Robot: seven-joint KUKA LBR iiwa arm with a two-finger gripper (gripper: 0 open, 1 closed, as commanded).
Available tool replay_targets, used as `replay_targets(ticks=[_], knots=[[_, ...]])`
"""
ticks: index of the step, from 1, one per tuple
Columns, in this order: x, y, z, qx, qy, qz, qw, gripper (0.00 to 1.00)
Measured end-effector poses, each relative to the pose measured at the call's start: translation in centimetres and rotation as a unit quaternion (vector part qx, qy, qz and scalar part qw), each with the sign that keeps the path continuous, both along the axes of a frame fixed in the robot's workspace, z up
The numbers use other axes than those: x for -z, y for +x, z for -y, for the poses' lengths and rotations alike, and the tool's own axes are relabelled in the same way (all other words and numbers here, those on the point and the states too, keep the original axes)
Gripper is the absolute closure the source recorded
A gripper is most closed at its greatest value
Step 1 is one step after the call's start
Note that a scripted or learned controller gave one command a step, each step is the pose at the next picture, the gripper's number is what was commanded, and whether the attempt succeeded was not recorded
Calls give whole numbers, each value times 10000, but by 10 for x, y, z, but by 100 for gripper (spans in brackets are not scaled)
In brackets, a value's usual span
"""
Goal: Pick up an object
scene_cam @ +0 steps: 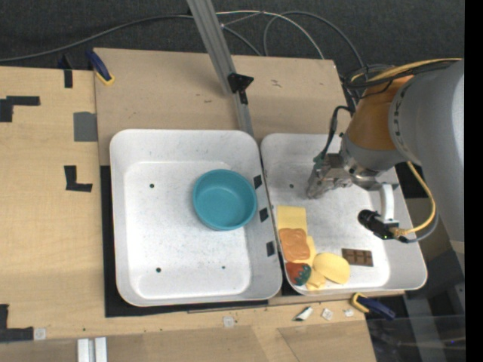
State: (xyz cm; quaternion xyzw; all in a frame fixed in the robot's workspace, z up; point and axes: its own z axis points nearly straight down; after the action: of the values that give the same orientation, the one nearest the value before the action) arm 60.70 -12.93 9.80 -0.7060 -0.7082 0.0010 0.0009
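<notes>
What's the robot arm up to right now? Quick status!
Gripper low over the right bin, holding nothing seen. Toy food pile at bin's near corner, untouched. Blue bowl sits in left bin.

Light is even and fairly bright, falling from above, with no hard glare. The 2 white bins, left [151,277] and right [392,277], come out pale and slightly washed, their speckle just visible. Shadows are soft: a faint one lies inside the blue bowl [223,199], another under the arm [423,119]. The picture is low in detail and a little grainy; small food pieces near the right bin's front edge look blurred. The dark floor along the top is murky.
</notes>
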Motion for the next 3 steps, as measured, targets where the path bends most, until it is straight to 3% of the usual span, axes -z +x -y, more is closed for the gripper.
replay_targets(ticks=[3], knots=[[-163, -4, -13, 3, -2, 40, 10000, 100]])
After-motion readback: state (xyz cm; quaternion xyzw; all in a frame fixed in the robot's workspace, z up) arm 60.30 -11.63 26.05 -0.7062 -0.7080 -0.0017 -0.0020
